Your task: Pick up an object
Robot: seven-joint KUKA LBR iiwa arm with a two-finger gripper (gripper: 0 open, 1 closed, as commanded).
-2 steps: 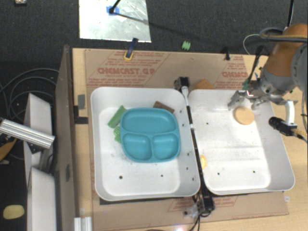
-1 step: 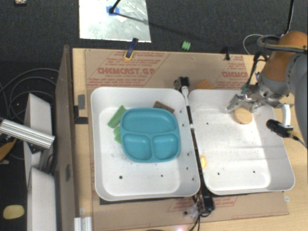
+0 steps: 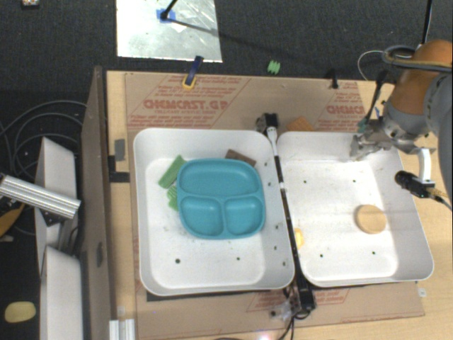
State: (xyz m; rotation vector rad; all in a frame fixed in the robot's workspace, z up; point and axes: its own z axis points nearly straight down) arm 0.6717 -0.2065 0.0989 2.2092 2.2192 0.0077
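A blue divided plate (image 3: 217,197) lies in the left bin (image 3: 159,261). Green pieces (image 3: 170,173) stick out from under its left side and a brown block (image 3: 241,157) from under its far edge. A round tan disc (image 3: 371,219) rests in the right bin (image 3: 333,261), toward its right side. A small yellow piece (image 3: 299,239) sits at the right bin's left wall. My gripper (image 3: 362,146) hangs over the far right corner of the right bin, well behind the disc, with nothing seen in it.
A black divider with cable (image 3: 277,183) runs between the two bins. An orange piece (image 3: 300,125) lies just behind the right bin. Clamps (image 3: 191,73) hold the cardboard at the back. A grey metal bar (image 3: 39,195) and cables lie left of the bench.
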